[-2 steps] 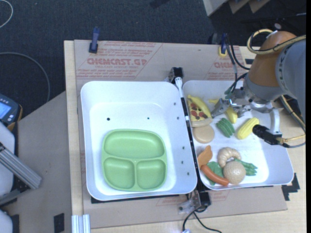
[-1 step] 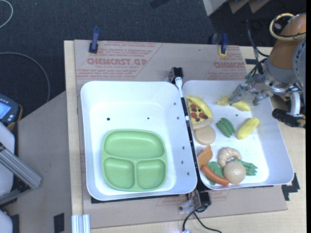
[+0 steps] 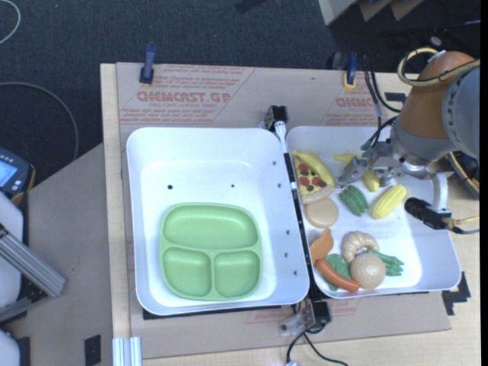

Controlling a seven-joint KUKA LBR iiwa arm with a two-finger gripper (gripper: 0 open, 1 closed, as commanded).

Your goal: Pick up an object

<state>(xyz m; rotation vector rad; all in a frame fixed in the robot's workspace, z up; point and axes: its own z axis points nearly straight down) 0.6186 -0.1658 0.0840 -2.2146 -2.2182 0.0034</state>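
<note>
One gripper hangs low over the back of the right bin, its metal fingers pointing down among the toy food; whether they are spread or closed cannot be told from this slanted view, and nothing can be seen held between them. Just beside the tips lie a small yellow piece, a green pickle-like piece and a yellow corn cob, so any of these could be the target. Further left in the same bin sit a pizza slice and a pale round cookie; toward the front are an orange wedge, a carrot, a croissant, a tan ball and a green leafy piece. The left bin carries a green divided plate.

Judging by this, the task is at the reach-and-descend step, with the grasp not yet made. The next move calls for settling the tips around a single item, closing firmly, then lifting straight up; the pieces crowd close here, so a nudge or a double catch is a risk.
</note>
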